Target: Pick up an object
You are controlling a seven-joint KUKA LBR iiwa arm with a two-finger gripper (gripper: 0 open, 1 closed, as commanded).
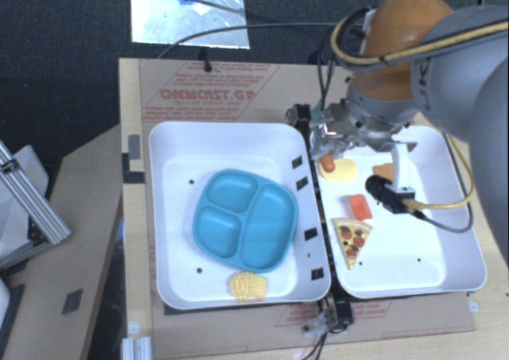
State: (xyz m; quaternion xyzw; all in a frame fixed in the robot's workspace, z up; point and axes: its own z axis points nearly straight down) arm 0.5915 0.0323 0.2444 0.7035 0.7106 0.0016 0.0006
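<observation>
Over the right bin [445, 271], the gripper [328, 146] is lowered beside a yellow piece [343, 170]; its opening cannot be told. A blue plate [243, 219] is seen in the left bin [175, 191].

Pizza slice [351, 238], flat, right bin's left part

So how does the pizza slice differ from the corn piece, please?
The pizza slice lies in the right bin; the corn piece lies in the left bin, just below the blue divided plate. The pizza slice is a flat triangle with red spots; the corn piece is a rounded, plain yellow lump. Both are small toy foods lying loose, apart from the hand.
</observation>
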